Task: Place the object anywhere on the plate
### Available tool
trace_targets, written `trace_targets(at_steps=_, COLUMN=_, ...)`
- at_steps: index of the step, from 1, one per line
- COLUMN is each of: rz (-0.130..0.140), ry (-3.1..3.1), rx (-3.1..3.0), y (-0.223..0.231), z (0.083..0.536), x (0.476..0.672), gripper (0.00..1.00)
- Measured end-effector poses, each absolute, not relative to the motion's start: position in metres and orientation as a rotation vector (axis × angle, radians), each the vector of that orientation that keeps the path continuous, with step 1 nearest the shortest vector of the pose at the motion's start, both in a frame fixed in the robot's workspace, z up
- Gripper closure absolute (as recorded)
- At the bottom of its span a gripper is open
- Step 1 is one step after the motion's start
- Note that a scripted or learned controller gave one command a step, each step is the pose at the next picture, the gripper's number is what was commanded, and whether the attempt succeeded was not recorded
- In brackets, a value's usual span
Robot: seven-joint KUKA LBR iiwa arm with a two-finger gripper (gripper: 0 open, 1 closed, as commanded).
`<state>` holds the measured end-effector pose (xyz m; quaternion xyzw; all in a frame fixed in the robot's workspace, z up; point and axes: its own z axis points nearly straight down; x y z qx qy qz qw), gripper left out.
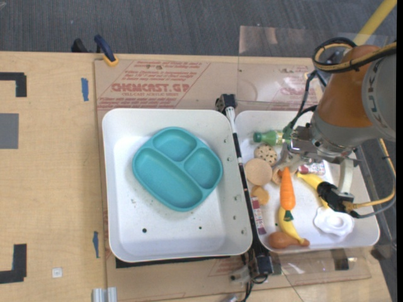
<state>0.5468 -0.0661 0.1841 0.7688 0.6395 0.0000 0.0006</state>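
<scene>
Gripper low over right bin, hidden under wrist; cannot tell its state. Likely hovering to pick from toy-food clutter. Carrot just below it looks like probable target: lies flat in right bin, long axis near vertical in view, green top toward near edge, tip toward gripper. Teal divided plate sits bare in left bin, well apart, ready as drop spot.
</scene>
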Motion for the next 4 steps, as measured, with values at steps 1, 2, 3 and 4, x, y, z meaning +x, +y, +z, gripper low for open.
trace_targets(at_steps=1, rz=0.0, ry=2.097, rx=2.343, y=0.028, z=0.184, x=0.549, gripper=1.0)
trace_targets(at_steps=2, rz=0.003, ry=1.937, rx=2.471, y=0.065, z=0.231, x=0.563, gripper=1.0)
trace_targets(at_steps=3, rz=0.001, ry=1.925, rx=2.485, y=0.152, z=0.211, x=0.572, gripper=1.0)
trace_targets(at_steps=4, rz=0.0, ry=1.921, rx=2.484, y=0.149, z=0.212, x=0.573, gripper=0.0)
